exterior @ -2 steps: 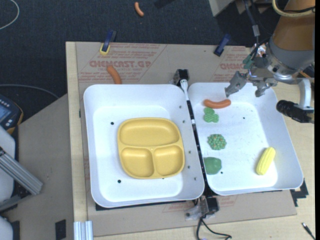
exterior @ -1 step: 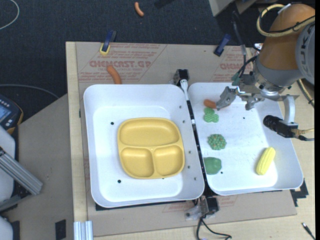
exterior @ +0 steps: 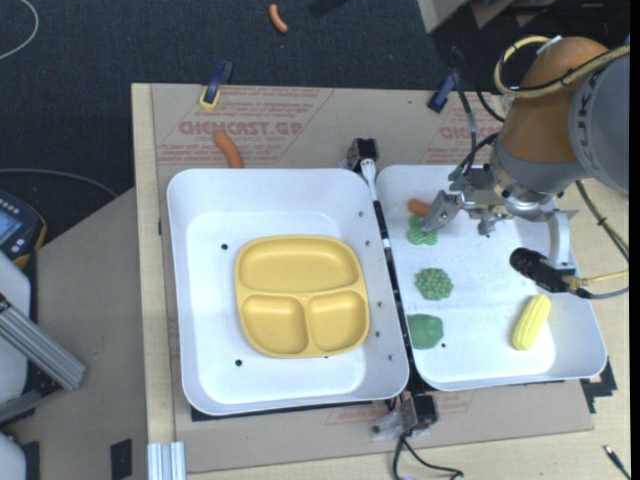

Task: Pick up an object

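Note:
The right bin (exterior: 560, 353) holds several toy foods. A small orange piece (exterior: 418, 206) lies at the far left, and a green leafy piece (exterior: 422, 233) sits just in front of it. A bumpy green round piece (exterior: 433, 284) and a smooth green piece (exterior: 425, 330) lie nearer the front. A yellow corn cob (exterior: 531, 322) is at the front right. My gripper (exterior: 463, 216) hangs over the bin's far half, just right of the orange and leafy pieces. It is open, with nothing between its fingers.
The left bin (exterior: 195, 268) holds a yellow divided plate (exterior: 300, 294). An orange sausage shape (exterior: 229, 149) lies on the cardboard behind that bin. Blue clamps (exterior: 213, 86) (exterior: 441, 93) grip the board's far edge. A black plug on a cable (exterior: 530, 263) hangs beside the arm.

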Controlling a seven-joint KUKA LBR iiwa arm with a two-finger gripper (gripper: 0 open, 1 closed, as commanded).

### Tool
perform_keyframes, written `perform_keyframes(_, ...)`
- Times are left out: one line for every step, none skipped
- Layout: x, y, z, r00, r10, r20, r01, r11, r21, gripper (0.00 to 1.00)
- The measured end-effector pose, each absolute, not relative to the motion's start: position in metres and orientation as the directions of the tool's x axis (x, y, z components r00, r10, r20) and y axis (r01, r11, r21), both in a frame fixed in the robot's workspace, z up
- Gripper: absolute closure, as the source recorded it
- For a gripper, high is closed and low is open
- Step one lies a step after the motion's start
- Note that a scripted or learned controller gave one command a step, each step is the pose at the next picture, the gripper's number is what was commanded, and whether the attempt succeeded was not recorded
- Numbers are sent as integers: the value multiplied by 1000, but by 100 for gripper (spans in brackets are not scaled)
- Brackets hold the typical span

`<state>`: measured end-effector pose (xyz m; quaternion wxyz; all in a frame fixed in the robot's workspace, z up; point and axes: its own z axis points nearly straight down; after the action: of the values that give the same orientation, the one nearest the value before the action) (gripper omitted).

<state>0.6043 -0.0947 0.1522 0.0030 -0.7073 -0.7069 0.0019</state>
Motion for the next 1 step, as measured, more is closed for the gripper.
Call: perform_keyframes(603, -98, 89, 1, 1000, 2, 1000, -1, -9, 0)
